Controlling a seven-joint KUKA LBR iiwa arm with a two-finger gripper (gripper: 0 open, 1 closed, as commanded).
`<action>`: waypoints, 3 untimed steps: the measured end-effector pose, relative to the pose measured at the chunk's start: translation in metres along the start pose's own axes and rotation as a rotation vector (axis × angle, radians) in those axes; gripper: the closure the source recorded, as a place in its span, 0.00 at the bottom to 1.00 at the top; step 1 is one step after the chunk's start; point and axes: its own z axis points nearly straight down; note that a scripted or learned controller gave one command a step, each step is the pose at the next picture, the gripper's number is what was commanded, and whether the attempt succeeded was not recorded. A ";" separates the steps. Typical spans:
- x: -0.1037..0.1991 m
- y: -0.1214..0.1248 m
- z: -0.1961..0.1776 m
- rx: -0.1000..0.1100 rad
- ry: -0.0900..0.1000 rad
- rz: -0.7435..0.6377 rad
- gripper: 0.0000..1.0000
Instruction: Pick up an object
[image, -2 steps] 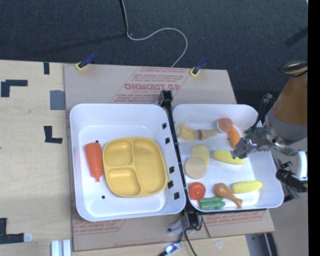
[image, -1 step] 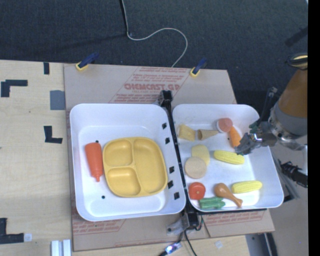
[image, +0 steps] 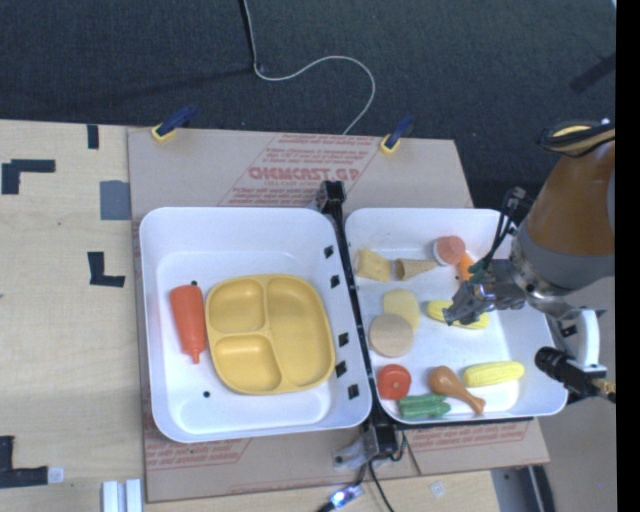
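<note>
Two white bins are sitting side by side: the left bin (image: 160, 240) is holding one yellow divided plate (image: 268, 332) and one orange carrot (image: 187, 320); the right bin (image: 425, 222) is holding one tomato (image: 394, 381), one corn cob (image: 492, 374), one drumstick (image: 455, 387), one green pepper (image: 424, 406) and several more toy foods.

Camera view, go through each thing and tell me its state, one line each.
Gripper: down in the right bin, over a yellow piece.
Plate: flat in the left bin, nothing on it.
Carrot: lying beside the plate.
Corn: lying flat.
Drumstick: lying flat.
Tomato: resting near the divider.
</note>
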 end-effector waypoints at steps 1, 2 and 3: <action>0.058 0.003 0.007 0.001 0.001 -0.003 1.00; 0.058 -0.011 0.004 0.001 -0.001 0.004 1.00; 0.069 -0.007 0.013 0.002 -0.001 0.003 1.00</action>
